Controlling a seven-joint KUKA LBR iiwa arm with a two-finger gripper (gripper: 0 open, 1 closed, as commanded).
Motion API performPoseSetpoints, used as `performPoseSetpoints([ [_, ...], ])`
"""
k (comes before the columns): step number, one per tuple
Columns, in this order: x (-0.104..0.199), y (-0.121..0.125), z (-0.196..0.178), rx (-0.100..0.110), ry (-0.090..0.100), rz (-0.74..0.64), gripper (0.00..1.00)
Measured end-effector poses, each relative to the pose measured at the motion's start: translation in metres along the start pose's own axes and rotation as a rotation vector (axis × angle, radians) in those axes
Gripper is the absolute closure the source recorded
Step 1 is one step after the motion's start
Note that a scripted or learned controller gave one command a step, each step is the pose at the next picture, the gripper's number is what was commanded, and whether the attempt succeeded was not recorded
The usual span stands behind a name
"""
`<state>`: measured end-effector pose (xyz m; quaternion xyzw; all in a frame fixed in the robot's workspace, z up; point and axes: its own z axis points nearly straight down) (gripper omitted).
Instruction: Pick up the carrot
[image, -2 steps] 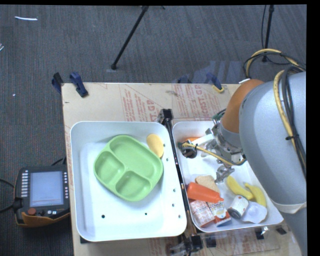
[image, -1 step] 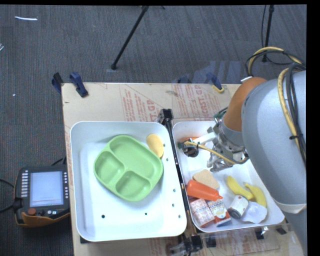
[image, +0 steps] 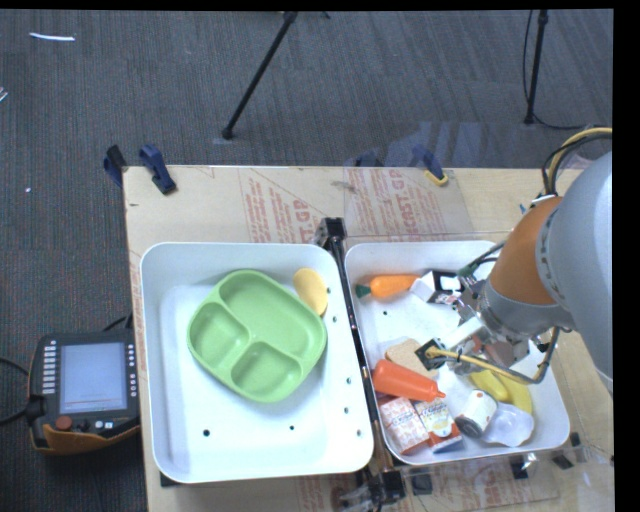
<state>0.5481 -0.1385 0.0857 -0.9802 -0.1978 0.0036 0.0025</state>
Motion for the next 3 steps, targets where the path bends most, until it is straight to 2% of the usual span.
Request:
performPoseSetpoints([
  [1, 0.001, -0.001, 0.0, 0.0, 0.002, 0.0, 0.0],
  [2, 0.085, -0.02, -0.001, -0.001, 0.003, -0.161, 0.0],
  [3, 0.08, -0.02, -0.001, -0.001, 0.003, 0.171, 0.0],
])
